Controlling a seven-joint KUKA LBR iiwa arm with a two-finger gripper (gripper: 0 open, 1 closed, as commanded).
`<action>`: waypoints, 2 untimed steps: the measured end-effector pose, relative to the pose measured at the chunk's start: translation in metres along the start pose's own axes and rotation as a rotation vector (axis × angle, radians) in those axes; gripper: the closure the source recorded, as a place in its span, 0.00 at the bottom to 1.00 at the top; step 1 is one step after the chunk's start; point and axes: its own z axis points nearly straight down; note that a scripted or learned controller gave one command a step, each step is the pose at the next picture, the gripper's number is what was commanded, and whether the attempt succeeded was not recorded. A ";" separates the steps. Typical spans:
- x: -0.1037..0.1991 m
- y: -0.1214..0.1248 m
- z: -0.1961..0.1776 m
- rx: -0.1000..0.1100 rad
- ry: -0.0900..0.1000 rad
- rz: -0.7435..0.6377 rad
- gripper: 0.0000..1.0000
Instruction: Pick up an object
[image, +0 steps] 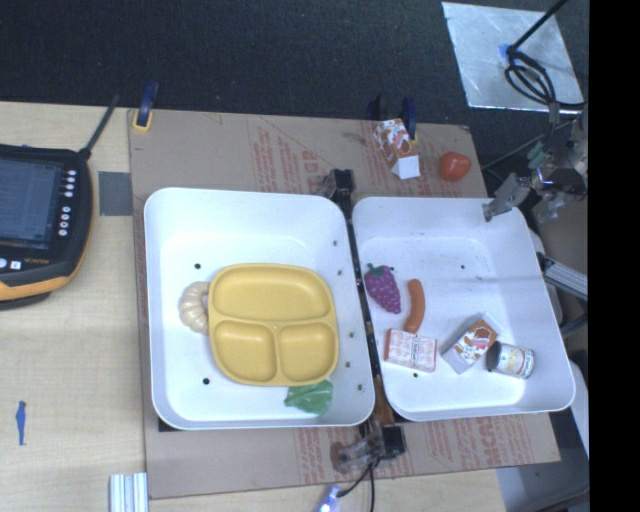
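The right bin (500, 250) holds a bunch of purple grapes (382, 288), an orange sausage (414, 305), a flat red and white packet (410, 351), a small carton (471, 345) and a little can (512, 360) lying on its side. In the left bin (180, 230) lies a yellow divided plate (272, 322), with a beige lump (193, 306) at its left edge and a green leafy piece (310, 397) at its lower right. My gripper (508, 196) hangs over the far right corner of the right bin, apart from every object and partly cut off by the view's edge.
Behind the bins, on the brown board, stand a small carton (397, 146) and a red tomato (455, 166). A teach pendant (35, 222) lies on the bench at far left. Cables and clamps sit at the bins' seam, front and back.
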 end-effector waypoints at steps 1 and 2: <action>0.059 -0.048 0.132 0.004 0.001 -0.002 0.00; 0.098 -0.043 0.163 -0.003 -0.009 0.003 0.00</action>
